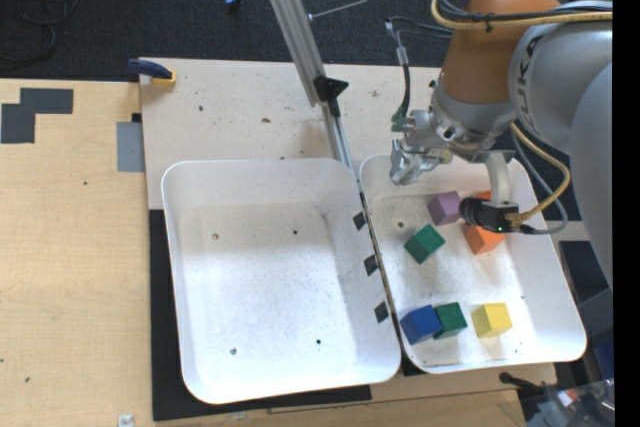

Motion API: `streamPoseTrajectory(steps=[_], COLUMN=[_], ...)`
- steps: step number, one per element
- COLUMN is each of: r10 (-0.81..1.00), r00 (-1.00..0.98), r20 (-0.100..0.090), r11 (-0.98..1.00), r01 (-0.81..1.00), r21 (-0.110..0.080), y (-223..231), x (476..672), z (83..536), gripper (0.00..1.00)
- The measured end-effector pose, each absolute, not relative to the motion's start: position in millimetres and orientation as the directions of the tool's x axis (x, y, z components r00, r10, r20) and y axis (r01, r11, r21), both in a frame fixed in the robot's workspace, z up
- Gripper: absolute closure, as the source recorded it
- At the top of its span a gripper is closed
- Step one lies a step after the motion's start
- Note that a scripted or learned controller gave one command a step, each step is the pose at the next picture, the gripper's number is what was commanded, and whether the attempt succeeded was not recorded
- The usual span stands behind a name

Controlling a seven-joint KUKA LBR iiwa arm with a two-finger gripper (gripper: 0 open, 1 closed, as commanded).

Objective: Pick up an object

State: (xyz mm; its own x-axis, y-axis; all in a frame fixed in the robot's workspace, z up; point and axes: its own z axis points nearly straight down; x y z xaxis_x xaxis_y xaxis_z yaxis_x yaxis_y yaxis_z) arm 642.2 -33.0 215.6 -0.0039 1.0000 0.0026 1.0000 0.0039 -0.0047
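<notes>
My gripper [407,167] hangs over the far left corner of the right bin [560,315], above the bin floor with nothing seen between its fingers. Several blocks lie in that bin. A purple block [444,207] sits just right of and nearer than the gripper. A green block [424,243] lies below it toward the middle. An orange block [484,237] rests to the right, partly under a black cable part. Along the near side sit a blue block [421,323], a dark green block [451,318] touching it, and a yellow block [491,319].
The left bin [200,185] stands beside the right one, with a ridge of black clips [368,263] between them. A slanted metal pole [300,35] rises from the bench behind the bins. The arm's orange band and grey body [520,45] fill the upper right.
</notes>
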Motion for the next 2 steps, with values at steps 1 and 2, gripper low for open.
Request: streamPoseTrajectory(steps=[1, 2], r10=[1.000, 1.000], r00=[-0.004, -0.005], r20=[0.002, 0.003], r11=[0.004, 0.005], r01=[1.000, 1.000], r21=[-0.005, -0.004], y=[18, 77], x=[638.7, 628.0], z=[208, 217], gripper=[1.00, 1.00])
